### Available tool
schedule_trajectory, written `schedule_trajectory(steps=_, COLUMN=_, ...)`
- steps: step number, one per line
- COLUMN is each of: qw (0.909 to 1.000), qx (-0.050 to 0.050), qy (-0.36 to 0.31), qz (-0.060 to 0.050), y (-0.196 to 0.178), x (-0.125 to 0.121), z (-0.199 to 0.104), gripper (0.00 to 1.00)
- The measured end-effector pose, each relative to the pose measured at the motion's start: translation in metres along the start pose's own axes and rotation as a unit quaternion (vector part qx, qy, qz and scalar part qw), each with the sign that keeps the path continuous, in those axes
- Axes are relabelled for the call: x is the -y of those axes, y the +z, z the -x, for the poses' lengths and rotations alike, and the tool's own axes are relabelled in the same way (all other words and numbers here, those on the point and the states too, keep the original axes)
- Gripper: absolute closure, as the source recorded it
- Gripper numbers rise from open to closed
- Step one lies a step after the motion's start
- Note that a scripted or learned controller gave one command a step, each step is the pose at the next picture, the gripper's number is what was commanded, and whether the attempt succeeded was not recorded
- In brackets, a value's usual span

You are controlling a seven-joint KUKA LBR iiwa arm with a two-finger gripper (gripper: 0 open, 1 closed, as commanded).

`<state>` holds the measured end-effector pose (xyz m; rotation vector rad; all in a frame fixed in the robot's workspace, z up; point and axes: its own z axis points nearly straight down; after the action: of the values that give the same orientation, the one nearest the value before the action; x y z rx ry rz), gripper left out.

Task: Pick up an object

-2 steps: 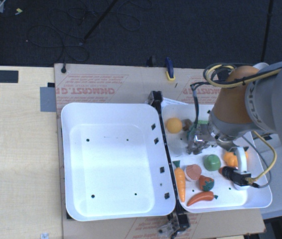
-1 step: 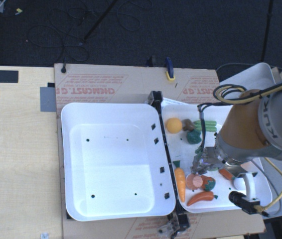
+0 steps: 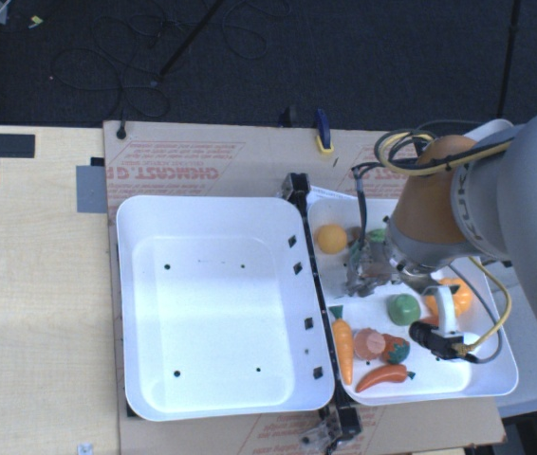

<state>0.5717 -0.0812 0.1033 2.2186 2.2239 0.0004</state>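
Observation:
My gripper is down inside the right bin, near its middle left, with the grey arm and orange band above it. A yellow-orange ball lies just left of the gripper at the bin's back. A green ball sits just right of the fingers. Along the front lie an orange carrot, a pink round piece, a small green and red piece and a red-orange chili. An orange and white object rests at the right. Nothing is seen between the fingers.
The left bin stands beside the right one, their walls meeting at a black clipped divider. Both bins rest on a cardboard sheet on the wooden bench. A blue and yellow clamp stands at the cardboard's back edge.

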Motion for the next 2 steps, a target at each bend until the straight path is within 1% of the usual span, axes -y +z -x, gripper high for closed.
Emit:
schedule_trajectory(steps=1, qw=1.0, qx=0.0, qy=-0.002, qz=0.005, y=-0.09, x=-0.069, z=-0.051, gripper=1.0)
schedule_trajectory(steps=2, qw=1.0, qx=0.001, qy=0.004, qz=-0.004, y=-0.051, x=-0.037, z=0.008, gripper=1.0)
